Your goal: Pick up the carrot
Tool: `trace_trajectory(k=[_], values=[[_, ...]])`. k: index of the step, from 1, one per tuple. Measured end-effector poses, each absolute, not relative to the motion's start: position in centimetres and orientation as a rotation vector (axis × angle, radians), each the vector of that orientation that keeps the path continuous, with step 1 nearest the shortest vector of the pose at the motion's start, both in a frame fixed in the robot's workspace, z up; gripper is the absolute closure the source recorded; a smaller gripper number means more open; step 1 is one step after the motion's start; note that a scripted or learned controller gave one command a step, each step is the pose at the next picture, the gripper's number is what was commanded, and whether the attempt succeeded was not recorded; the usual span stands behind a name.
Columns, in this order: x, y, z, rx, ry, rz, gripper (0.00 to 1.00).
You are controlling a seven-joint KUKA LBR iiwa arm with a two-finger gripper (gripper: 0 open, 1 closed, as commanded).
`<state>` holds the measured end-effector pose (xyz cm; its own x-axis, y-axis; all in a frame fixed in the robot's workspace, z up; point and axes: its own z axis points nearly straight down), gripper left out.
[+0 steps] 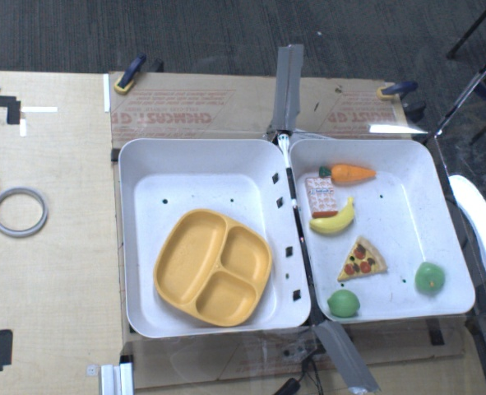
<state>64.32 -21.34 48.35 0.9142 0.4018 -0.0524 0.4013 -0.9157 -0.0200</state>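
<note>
The carrot (349, 173) is orange with a green top and lies flat near the back left corner of the right bin (407, 151), its green end pointing left. Just in front of it lie a small red-and-white carton (320, 194) and a yellow banana (334, 219).
A pizza slice (362, 261) lies mid-bin, with a green ball (344, 304) at the front and another green fruit (429, 277) at the front right. The left bin (144, 171) holds a yellow divided plate (214, 267). A tape roll (18, 211) lies on the bench at left.
</note>
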Motion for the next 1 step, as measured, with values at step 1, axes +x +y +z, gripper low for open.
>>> trace_trajectory(k=[1], values=[[64.47,-21.24,48.89,-3.062,-0.651,0.097,1.00]])
